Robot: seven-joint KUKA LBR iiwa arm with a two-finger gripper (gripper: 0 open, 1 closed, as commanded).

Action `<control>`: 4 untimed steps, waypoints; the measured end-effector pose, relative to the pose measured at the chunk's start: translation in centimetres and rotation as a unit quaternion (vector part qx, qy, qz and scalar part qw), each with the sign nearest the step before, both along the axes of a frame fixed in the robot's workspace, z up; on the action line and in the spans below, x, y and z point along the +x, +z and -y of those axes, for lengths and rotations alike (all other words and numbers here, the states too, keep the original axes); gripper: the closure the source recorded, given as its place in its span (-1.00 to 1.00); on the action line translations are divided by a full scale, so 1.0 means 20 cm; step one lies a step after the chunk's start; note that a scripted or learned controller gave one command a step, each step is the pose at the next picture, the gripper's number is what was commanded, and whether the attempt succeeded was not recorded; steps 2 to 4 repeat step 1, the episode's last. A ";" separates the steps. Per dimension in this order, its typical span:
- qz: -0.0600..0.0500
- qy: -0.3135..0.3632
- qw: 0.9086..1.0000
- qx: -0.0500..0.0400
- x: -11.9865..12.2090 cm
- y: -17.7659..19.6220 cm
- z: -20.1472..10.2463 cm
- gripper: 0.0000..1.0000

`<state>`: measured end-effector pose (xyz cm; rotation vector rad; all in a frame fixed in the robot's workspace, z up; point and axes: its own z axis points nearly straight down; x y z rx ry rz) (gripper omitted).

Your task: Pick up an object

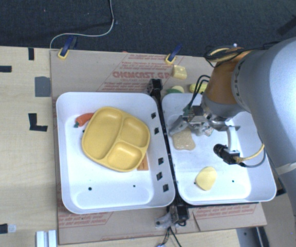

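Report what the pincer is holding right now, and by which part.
Cannot be told. The pincer is down over the beige lump in the right bin, but the view does not show the lump between its fingers.

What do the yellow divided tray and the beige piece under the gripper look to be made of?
Yellow divided tray: likely moulded plastic, smooth with a soft sheen and rounded compartments. Beige piece below the gripper: matte, lumpy; possibly foam or soft rubber, hard to tell.
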<state>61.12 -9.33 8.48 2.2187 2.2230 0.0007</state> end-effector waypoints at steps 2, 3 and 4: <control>0.000 0.000 1.000 0.000 0.00 0.05 0.00 1.00; 0.000 0.000 1.000 0.000 0.00 0.05 0.00 1.00; 0.000 0.000 1.000 0.000 0.00 0.05 0.00 1.00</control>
